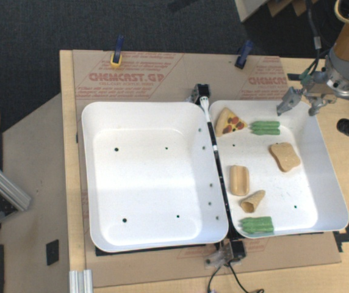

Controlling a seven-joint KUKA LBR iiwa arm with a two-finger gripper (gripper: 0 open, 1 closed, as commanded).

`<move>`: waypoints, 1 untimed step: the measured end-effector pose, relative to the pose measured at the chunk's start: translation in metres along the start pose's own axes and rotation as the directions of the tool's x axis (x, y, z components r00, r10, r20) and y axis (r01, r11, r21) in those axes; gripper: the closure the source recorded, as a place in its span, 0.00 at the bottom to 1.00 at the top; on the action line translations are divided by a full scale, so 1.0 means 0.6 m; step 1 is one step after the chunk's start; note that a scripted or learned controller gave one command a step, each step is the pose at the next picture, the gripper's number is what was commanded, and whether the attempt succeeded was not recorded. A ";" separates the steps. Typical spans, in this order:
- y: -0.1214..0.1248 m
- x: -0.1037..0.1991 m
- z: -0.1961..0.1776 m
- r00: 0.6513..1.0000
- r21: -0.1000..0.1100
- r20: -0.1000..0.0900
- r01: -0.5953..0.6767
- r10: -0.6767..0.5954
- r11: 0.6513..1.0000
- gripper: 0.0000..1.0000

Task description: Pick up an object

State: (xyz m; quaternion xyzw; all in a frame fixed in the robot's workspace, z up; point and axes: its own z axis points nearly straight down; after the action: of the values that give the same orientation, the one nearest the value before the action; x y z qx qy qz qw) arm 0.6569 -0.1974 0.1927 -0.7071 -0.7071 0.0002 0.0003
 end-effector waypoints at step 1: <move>-0.056 0.114 0.156 1.000 0.009 -0.005 0.005 -0.005 1.000 0.00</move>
State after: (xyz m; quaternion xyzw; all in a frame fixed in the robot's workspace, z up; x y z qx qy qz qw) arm 0.6235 -0.1289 0.0992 -0.7055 -0.7087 0.0018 0.0053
